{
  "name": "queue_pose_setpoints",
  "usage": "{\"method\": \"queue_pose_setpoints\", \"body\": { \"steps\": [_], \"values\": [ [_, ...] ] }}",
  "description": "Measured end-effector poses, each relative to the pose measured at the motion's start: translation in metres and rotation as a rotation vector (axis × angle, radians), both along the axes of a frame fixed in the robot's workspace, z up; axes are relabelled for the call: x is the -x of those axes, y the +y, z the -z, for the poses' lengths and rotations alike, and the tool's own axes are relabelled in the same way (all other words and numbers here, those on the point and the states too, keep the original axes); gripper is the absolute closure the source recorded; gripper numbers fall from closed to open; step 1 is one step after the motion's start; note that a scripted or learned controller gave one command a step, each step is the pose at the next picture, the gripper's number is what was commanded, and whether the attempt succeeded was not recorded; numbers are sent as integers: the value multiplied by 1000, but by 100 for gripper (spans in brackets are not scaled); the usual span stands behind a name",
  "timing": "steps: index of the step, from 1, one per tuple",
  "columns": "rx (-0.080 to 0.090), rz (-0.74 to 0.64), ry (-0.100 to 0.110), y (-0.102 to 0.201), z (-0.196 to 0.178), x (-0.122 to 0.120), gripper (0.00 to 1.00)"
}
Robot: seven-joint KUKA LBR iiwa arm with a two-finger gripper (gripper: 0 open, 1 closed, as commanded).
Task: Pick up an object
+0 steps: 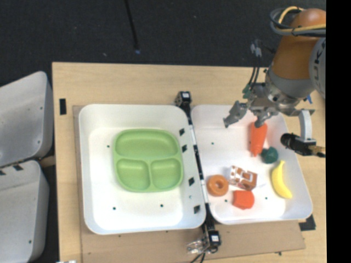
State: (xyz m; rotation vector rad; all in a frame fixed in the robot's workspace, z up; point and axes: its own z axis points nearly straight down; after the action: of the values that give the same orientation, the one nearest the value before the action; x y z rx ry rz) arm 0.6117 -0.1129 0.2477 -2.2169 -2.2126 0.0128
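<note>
Orange carrot (258,138) (long, tapered) under the jaws.

Pretty even overhead lighting, bright on the two white bins (137,212) and close to blown out there, so hardly any surface detail on the plastic. Dark, nearly black floor up top, grainy with noise. Soft, short shadows only: a faint one under the banana (282,181) and under the green tray (148,159), nothing hard-edged. Mild sheen on the orange band (296,51) of the arm, no real glare. Overall low-res and a bit mushy, small stuff like the brown-and-white toy (243,177) smeared into blobs. Edges of the wooden bench (66,86) slightly soft, lines looking straight enough, no obvious bending at the corners.
</note>
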Motion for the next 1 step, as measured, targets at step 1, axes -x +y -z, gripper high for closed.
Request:
{"method": "queue_pose_setpoints", "body": {
  "steps": [1],
  "values": [
    [1,-2,-14,0,-8,-2,0]
  ]
}}
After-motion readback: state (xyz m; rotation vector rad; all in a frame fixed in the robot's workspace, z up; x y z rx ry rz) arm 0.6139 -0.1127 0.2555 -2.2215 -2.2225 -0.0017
